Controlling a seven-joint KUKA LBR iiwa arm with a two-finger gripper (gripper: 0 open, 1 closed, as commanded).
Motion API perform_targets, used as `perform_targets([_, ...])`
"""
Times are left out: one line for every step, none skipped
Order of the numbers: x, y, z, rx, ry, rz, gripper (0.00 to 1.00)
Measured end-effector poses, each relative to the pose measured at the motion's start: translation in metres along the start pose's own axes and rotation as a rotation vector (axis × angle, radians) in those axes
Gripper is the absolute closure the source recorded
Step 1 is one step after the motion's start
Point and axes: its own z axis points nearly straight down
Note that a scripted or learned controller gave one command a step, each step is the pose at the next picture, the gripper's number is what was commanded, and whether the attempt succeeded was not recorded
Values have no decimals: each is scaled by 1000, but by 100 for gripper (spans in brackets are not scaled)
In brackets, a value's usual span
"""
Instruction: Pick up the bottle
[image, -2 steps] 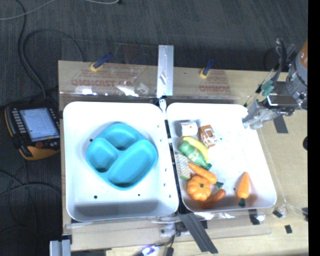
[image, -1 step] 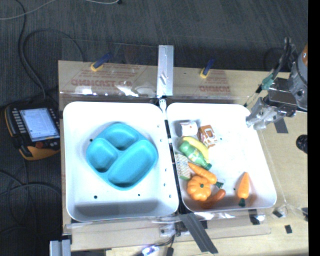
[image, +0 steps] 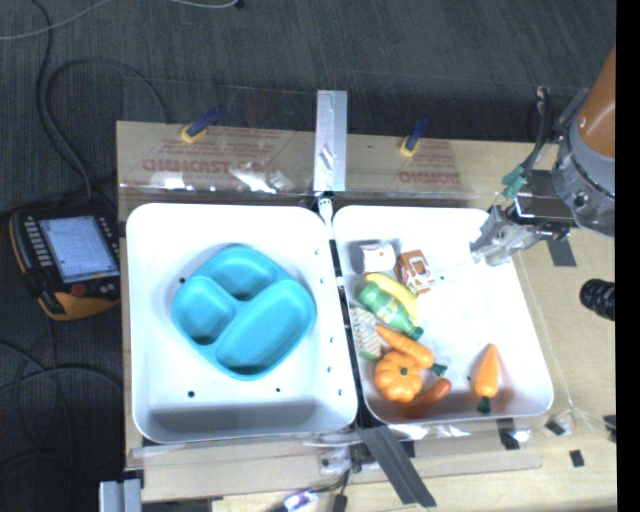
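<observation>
The bottle (image: 390, 309) was green, lying slanted in the right bin (image: 520, 330), left of centre, among a banana (image: 388, 288) and carrots (image: 405, 346); the gripper (image: 493, 244) hovered at the bin's upper right edge; its state I cannot tell.

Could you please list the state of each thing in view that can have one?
Bottle: lying on its side in the right bin, among other items, not gripped.
Banana: lying against the bottle.
Carrot: lying apart, near the bin's front right corner.
Pumpkin: sitting upright near the front wall.
Blue tray: flat in the left bin.
Gripper: above the right bin's far right edge, holding nothing.
</observation>
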Motion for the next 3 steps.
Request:
perform_targets([-35, 1, 11, 2, 0, -69, 100])
perform_targets([-33, 2, 8, -1, 1, -483, 100])
perform_targets([-23, 22, 11, -2, -1, -516, 100])
